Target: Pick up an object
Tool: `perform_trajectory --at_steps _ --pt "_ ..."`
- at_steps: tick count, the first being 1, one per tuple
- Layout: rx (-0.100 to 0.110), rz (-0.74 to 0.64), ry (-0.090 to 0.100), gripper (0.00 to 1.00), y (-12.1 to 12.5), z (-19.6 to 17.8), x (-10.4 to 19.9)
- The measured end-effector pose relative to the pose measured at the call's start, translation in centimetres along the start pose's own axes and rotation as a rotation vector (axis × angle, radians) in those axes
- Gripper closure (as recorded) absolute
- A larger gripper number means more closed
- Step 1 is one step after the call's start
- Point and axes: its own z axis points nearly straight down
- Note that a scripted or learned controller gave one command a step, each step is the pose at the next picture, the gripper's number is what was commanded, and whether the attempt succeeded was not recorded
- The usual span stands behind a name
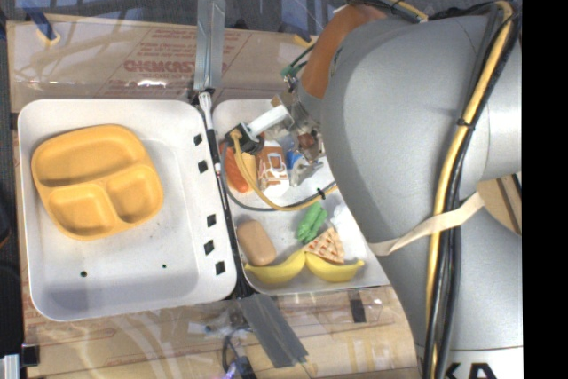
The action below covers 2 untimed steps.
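Yellow banana (306, 268) lies crosswise along right bin (266, 287) near edge

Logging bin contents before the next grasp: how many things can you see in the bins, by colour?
Yellow: 3, divided tray, two bananas
Tan: 1, bread roll
Green: 1, leafy piece
Orange: 1, carrot-like item
Orange-and-white: 1, carton
Total: 7 visible; the arm hides part of the right bin.

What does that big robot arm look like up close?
The arm is bulky, rounded and smooth grey, with an orange band above the wrist. Black and yellow cables run along its side, and a tan strap crosses it.
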Motion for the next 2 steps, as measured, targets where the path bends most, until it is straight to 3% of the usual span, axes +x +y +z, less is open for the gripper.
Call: perform_trajectory --at_steps 1,2 --pt "-0.005 -0.145 0.013 0.0 -1.8 0.0 -10.1" --pt "-0.003 0.088 0.007 0.0 4.5 0.2 -2.1"
